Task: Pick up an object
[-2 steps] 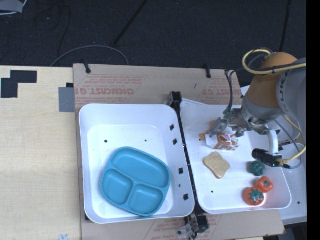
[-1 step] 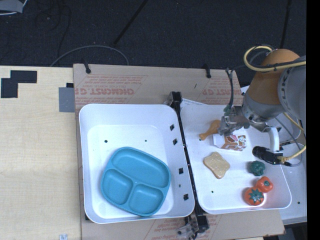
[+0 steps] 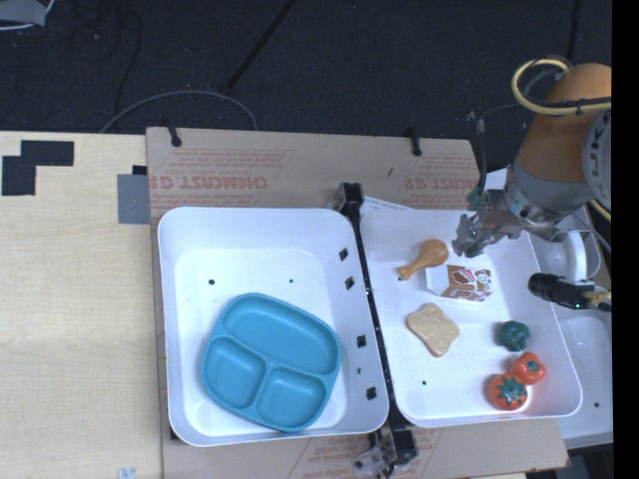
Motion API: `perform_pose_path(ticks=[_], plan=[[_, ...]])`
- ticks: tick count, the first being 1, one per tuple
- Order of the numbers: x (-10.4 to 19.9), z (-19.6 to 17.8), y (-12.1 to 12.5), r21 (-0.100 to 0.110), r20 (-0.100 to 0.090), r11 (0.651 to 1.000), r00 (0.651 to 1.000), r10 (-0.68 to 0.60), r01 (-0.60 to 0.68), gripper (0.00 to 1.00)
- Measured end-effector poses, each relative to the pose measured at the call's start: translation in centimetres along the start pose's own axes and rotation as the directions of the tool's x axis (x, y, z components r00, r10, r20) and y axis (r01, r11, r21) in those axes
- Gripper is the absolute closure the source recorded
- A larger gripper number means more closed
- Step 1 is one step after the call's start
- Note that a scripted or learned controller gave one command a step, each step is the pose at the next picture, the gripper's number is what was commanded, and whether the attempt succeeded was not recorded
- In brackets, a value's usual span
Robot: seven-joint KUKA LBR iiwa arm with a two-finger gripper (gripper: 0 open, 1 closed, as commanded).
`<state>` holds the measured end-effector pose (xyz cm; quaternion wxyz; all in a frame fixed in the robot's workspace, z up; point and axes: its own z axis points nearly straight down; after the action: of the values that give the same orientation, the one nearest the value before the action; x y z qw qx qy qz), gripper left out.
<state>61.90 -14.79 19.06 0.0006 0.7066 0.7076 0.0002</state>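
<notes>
Toy food pieces lie scattered in the right white plastic bin [image 3: 559, 352], which fills the lower right of the frame. A tan chicken drumstick [image 3: 425, 258] sits near the bin's upper middle, its thin end pointing toward lower left. Just to its right lies a small white card with a brown and red picture [image 3: 466, 281], close to the drumstick's thick end. Below these, near the bin's centre, rests a beige slice of toast [image 3: 432, 329]. Toward the bin's right side sits a dark green round vegetable [image 3: 514, 335], and below it, in the lower right corner, two red tomatoes with green tops [image 3: 517, 382] lie just beside each other.

The grey arm with an orange band [image 3: 559, 138] enters from the upper right of the frame. Its dark two-finger gripper [image 3: 475, 234] hangs over the upper part of the right bin, just above the white card and right of the drumstick. Whether the gripper is open or closed cannot be told from this angle, and nothing is visibly held by it.

The left white plastic bin [image 3: 190, 242] occupies the lower centre of the frame and holds a light blue divided plate with three compartments [image 3: 271, 360]. Both bins rest on a brown cardboard sheet [image 3: 280, 173] printed with red lettering.
</notes>
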Motion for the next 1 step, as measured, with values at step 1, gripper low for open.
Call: perform_pose_path(ticks=[1], plan=[[-0.09,-5.3,0.06,-0.002,0.0,1.0,1.0,-0.001,0.001,1.0]])
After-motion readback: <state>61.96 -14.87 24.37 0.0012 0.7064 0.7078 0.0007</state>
